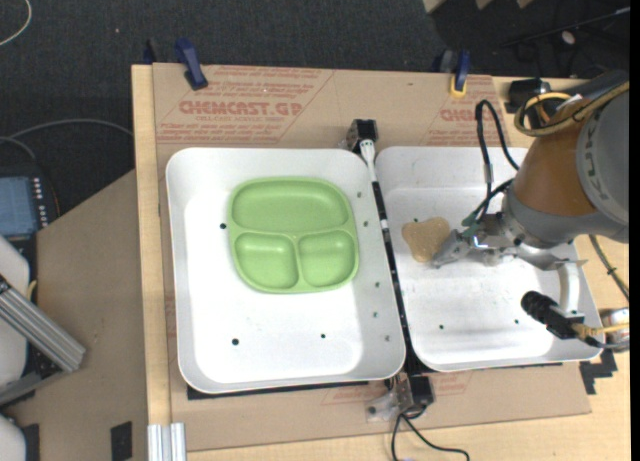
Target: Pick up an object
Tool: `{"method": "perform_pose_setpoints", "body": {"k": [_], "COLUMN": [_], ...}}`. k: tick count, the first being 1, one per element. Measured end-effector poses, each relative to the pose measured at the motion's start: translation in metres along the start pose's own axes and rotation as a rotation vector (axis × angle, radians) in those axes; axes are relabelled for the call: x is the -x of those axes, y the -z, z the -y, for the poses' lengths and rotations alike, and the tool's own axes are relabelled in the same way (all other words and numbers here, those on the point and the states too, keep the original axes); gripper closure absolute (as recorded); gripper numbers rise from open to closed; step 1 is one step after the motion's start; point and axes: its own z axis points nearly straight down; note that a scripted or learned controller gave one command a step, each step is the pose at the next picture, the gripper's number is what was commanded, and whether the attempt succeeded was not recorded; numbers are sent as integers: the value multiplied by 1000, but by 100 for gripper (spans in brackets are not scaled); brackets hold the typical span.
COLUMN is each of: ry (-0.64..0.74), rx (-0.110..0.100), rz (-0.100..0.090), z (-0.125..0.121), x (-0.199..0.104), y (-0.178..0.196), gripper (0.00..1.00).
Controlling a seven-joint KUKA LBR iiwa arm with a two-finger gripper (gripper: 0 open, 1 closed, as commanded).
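A tan, lumpy object (425, 238) lies in the right white bin (470, 334), close to its left wall. My gripper (452, 249) reaches in from the right and sits low, right beside the tan object's right edge; whether it touches is unclear. A green divided plate (293, 234) with three compartments rests in the left white bin (270, 354), toward its upper middle.
The grey arm with its orange band (550, 174) covers the right bin's right half. A black cable (487, 144) loops over the bin's upper part. A black-and-orange fitting (552, 314) sits near the bin's lower right. Clamps hold the cardboard bench top.
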Motion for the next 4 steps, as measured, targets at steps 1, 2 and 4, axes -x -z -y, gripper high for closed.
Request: {"method": "perform_pose_setpoints", "body": {"k": [1,2,4], "ry": [2,2,8], "rx": [-1,-1,9], "rz": [-2,-2,-6], "z": [-47,-90,-102], "x": [-20,-39,-129], "y": [0,0,133], "gripper": [0,0,100]}}
